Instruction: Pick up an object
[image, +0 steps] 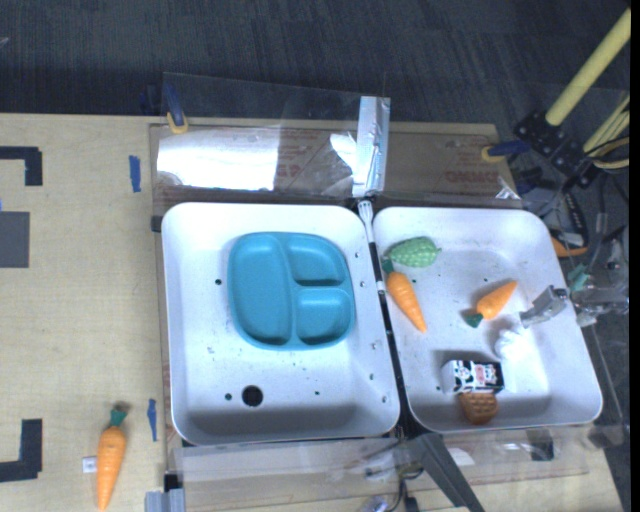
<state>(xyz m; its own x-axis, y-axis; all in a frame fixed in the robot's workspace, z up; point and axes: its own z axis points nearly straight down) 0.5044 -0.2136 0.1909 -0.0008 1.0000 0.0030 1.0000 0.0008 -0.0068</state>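
The right bin (560, 400) holds several toys. A green leafy vegetable (412, 253) lies at its far left, with an orange carrot (406, 300) just below it. A second, smaller carrot (494, 300) lies near the middle. A black-and-white milk carton (472, 375) sits toward the front, touching a brown round item (478, 406). A small white object (510, 343) lies right of centre. My gripper (543, 306) reaches in over the bin's right rim, just above the white object and right of the smaller carrot. I see nothing held in it.
The left bin (190, 300) holds a blue divided plate (291, 288) and a small black disc (252, 396). Another carrot (109, 456) lies on the bench outside, at the front left. Clear plastic sheeting (300, 150) stands behind the bins.
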